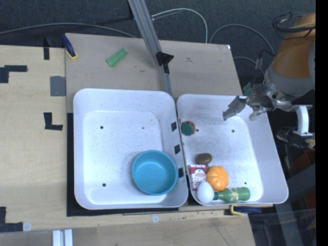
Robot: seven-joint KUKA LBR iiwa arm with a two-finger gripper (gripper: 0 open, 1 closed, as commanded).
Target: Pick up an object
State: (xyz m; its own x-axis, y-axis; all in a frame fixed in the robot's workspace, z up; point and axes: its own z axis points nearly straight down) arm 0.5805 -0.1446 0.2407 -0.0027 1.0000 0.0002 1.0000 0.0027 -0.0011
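Grey and orange, the arm enters from the right, and its gripper (241, 108) hangs over the upper right part of the right bin (266, 137), with two fingers that look spread apart and nothing between them (the view is soft there, so I say this with some doubt). No object is lifted yet. Candidates lie below and to the left of the gripper: a small green and red ball (188, 128) by the bin's left wall is the nearest, then a brown lump (203, 158). Crowded at the bottom edge are an orange fruit (217, 177), a red carton (197, 176), a white egg (205, 192) and a green bottle (233, 194) lying with its long axis left to right. In the left bin (102, 106) sits a blue bowl (154, 172).
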